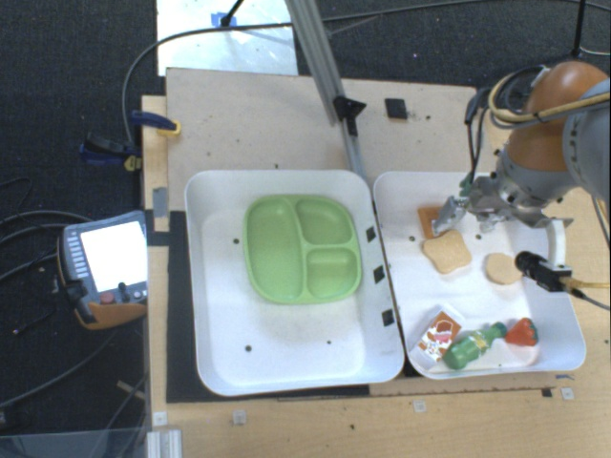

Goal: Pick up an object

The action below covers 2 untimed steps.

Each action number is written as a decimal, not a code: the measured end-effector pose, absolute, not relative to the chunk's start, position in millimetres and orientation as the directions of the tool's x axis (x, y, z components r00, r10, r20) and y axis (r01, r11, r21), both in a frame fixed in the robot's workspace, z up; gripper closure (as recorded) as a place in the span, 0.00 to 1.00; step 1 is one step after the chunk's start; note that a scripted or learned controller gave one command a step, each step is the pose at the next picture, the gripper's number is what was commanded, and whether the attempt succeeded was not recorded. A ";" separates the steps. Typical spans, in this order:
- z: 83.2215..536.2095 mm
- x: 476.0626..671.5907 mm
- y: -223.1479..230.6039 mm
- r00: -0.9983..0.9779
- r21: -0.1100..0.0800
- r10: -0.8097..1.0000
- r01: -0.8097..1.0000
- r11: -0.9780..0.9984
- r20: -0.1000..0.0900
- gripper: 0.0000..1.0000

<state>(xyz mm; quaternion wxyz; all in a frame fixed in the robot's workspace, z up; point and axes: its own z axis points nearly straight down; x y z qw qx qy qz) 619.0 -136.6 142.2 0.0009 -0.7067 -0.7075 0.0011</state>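
Note:
The right bin (410,284) holds several food items. An orange square piece (428,221) lies at its upper left, with a tan toast slice (447,253) just below it. A round tan biscuit (501,268) lies to the right. Along the bin's front edge are a white packet (438,337), a green bottle (474,345) lying on its side and a small red piece (521,332). My gripper (451,216) is low over the bin's upper left, right beside the orange piece and above the toast. I see nothing held in it.
The left bin (205,284) carries a green divided plate (301,249). A grey pole (320,55) slants across the bench behind the bins. The grey arm (549,151) with cables covers the right bin's upper right corner. A black part (539,273) sticks out near the biscuit.

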 end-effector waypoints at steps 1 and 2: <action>90.1 618.6 -136.3 -0.001 -0.002 1.000 1.000 0.001 0.000 0.00; 104.8 621.3 -136.5 -0.001 0.006 1.000 1.000 0.001 -0.001 1.00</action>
